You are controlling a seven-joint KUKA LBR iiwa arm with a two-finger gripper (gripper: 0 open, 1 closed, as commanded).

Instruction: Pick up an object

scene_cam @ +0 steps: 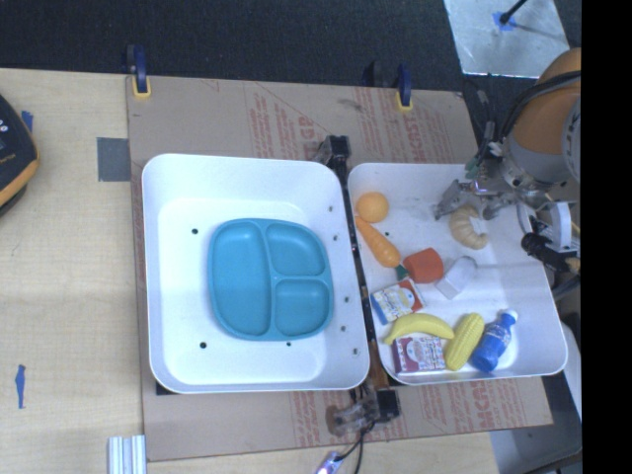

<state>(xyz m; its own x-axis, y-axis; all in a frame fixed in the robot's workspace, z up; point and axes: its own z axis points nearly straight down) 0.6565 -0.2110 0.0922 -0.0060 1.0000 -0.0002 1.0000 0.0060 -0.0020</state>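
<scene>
We look down on a wooden worktop (69, 294) that carries two shallow white bins side by side. The grey arm with its orange band (548, 117) reaches in from the upper right of the frame, and its gripper (472, 194) hangs low over the upper part of the right bin (538, 363). Its jaws stand apart, and nothing sits between them. Just below them lies a pale croissant-shaped pastry (468, 229), which we judge to be the nearest candidate for picking up.

What could go wrong: the pastry is curved and lies slightly off to the lower side of the jaws, so we judge they could close on air or pinch one end and let it roll away. A push could also shove it toward the small clear cup (458, 277) just below.

The left bin (163, 363) holds a blue divided plate (270, 277), lying flat near its middle.

The right bin is crowded. An orange ball (372, 206) sits at its upper left, touching a carrot (379, 244) that slants down toward a red block (425, 265). Along the lower edge lie a small carton (394, 301), a banana (420, 327), a printed packet (420, 354), a corn cob (464, 341) and a blue bottle (493, 342), packed close together.
</scene>
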